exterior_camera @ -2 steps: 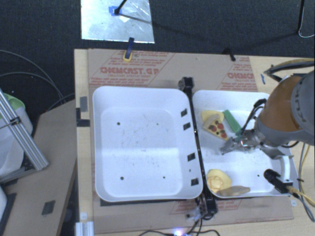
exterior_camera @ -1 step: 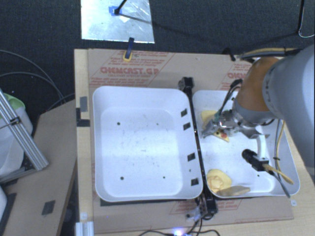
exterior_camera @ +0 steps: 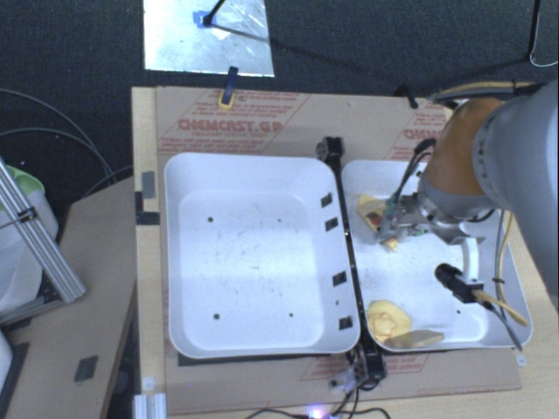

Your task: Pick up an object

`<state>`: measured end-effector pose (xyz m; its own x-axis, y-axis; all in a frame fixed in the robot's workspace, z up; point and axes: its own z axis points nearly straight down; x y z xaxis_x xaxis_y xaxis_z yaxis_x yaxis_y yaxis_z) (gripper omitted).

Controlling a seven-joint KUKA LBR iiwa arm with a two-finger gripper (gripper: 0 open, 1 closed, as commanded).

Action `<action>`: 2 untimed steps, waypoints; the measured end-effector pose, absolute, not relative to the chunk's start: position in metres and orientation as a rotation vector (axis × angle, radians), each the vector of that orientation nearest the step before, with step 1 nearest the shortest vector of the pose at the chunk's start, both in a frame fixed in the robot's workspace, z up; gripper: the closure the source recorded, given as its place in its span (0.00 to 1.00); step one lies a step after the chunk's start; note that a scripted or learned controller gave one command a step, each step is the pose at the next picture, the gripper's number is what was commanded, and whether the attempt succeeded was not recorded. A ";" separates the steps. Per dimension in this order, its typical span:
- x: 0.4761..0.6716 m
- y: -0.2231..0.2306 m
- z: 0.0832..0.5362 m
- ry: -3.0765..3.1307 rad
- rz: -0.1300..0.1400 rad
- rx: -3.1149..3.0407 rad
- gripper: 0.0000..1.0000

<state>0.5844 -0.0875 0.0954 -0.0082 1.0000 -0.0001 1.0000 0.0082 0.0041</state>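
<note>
In right bin (exterior_camera: 502, 334) — three objects | jaws (exterior_camera: 390, 231) over yellow one (exterior_camera: 370, 206) — state unclear

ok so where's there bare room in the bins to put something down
The left bin has its whole floor bare, from wall to wall. In the right bin, a bare strip runs between the claw and the yellow object near the front wall. Its back left corner is crowded: the claw sits over a yellow item there.
</note>
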 end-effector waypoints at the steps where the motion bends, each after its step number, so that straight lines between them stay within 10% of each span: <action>1: 0.535 -0.023 0.190 2.231 0.011 2.209 1.00; 2: 0.487 0.004 0.271 2.227 0.012 2.210 1.00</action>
